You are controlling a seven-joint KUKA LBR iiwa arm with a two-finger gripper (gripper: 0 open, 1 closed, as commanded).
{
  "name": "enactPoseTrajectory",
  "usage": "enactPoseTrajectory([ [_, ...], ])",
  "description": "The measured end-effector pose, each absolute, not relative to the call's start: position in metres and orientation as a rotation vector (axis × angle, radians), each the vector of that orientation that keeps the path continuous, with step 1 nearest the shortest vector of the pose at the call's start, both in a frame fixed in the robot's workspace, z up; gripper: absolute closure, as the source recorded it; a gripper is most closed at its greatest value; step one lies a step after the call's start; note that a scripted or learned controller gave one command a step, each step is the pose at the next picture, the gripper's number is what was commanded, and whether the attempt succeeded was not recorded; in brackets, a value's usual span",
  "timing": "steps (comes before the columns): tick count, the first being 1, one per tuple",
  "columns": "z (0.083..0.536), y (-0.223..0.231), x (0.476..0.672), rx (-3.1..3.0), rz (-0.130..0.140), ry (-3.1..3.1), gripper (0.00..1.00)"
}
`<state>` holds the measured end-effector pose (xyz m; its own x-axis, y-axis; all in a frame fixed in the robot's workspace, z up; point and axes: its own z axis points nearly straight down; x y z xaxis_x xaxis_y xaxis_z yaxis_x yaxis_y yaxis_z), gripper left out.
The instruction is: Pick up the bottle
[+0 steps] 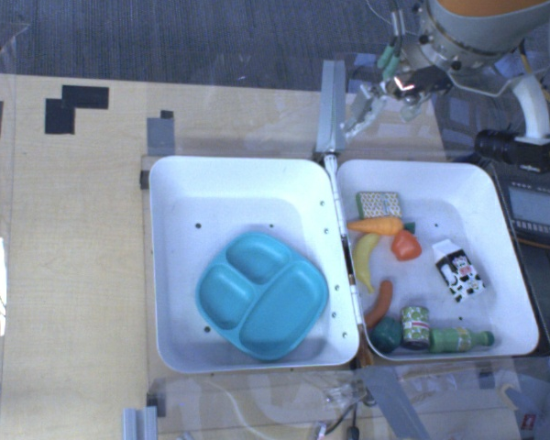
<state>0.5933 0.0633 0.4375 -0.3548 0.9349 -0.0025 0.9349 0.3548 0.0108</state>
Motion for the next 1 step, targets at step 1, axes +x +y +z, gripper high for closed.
enactPoseTrajectory([
  [1,0.4097,0.1442,0.5297,1.872,0.008,2.518,0.00],
])
